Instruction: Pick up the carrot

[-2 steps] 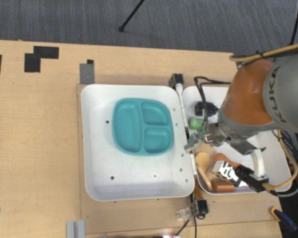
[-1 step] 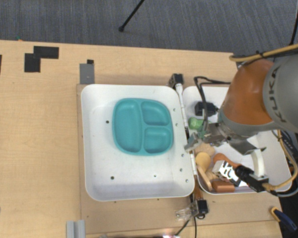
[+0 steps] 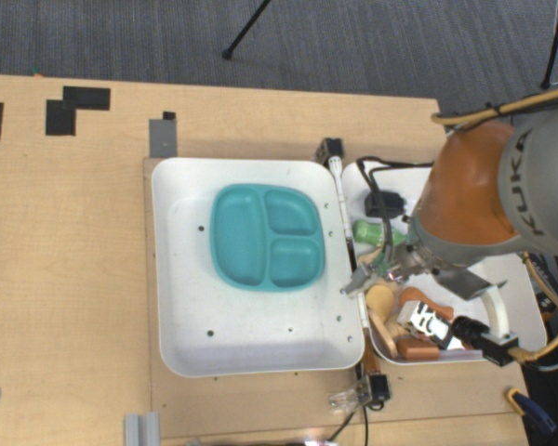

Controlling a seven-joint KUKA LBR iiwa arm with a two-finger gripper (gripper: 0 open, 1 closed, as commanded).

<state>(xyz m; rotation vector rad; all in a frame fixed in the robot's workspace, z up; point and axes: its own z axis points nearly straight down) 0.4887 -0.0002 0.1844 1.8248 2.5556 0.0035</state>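
Observation:
The arm, grey with an orange band (image 3: 470, 189), reaches in from the right and covers most of the right bin (image 3: 383, 349). Its gripper (image 3: 379, 269) hangs low over the bin's left side, close to the wall between the bins. Just below and right of the gripper an orange piece (image 3: 413, 297) peeks out, likely the carrot, partly hidden by the wrist. It lies among other items and I see nothing held in the gripper.
The left bin (image 3: 186, 342) holds a teal divided plate (image 3: 265, 237). In the right bin lie a green item (image 3: 370, 233), a tan rounded piece (image 3: 379, 300), a white and black item (image 3: 426, 321) and a brown piece (image 3: 415, 349). Cables run along the right side.

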